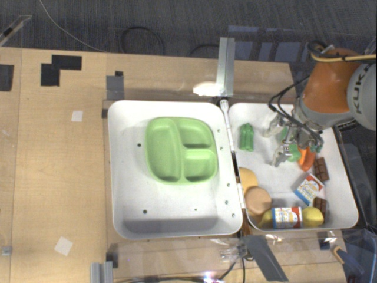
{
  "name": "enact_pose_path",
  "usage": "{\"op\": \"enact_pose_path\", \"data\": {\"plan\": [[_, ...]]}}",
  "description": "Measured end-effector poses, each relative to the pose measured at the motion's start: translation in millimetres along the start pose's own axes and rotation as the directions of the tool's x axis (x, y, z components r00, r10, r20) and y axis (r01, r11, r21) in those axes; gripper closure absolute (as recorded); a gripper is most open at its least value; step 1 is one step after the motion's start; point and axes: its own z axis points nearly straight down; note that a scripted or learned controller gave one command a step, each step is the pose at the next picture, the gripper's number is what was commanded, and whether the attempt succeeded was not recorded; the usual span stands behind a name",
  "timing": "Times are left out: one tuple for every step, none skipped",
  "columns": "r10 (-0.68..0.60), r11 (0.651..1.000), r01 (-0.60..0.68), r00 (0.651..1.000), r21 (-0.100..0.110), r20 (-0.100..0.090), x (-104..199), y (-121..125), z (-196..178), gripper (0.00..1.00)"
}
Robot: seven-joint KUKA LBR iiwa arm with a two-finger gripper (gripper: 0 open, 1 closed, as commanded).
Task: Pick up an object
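Note:
My gripper (pixel 287 148) hangs over the upper right part of the right bin (pixel 344 175), under the grey arm with its orange band. An orange carrot-like piece (pixel 305 158) lies just right of it, and a dark brown bar (pixel 320 170) sits beyond that. To its left, a green object (pixel 246 137) lies apart from it. A small patch of green shows right at the gripper, but I cannot make out what it is. Along the bin's front are a white and blue carton (pixel 308 188), a labelled bottle (pixel 285 217), a yellow lemon (pixel 314 217) and a round brown bun (pixel 257 199).
The left bin (pixel 126 205) holds a green divided tray (pixel 179 149). A metal post (pixel 226 69) stands at the back between the bins. A yellow piece (pixel 247 177) rests by the right bin's left wall. Black cables loop near the arm.

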Motion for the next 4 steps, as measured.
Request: {"op": "enact_pose_path", "data": {"plan": [[-0.003,1.0,0.003,1.0,0.002,0.014,-4.2,0.0,-15.8,1.0],[0.112,0.994,-0.112,0.994,0.001,0.007,-0.6,24.8,-112.6,1.0],[-0.097,0.995,0.097,0.995,0.002,0.002,26.8,1.4,-11.0,1.0],[-0.62,0.784,0.62,0.784,0.005,0.002,-12.9,-61.3,-142.1,1.0]]}}
